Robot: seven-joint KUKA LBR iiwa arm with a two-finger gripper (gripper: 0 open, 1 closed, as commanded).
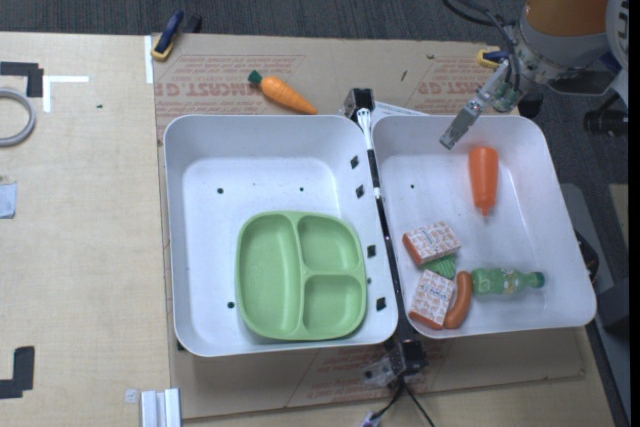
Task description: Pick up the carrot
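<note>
An orange carrot with a green top lies on the cardboard behind the left bin, outside both bins. A second orange, carrot-like piece lies in the upper part of the right bin, pointing down the view. My gripper hangs over the right bin's far edge, just up and left of that orange piece and apart from it. Nothing is seen held in it. The carrot with the green top lies far to the gripper's left.
A green divided plate sits in the left bin. At the right bin's front lie two patterned snack boxes, a red sausage and a green bottle. A blue clamp lies at the cardboard's far left corner.
</note>
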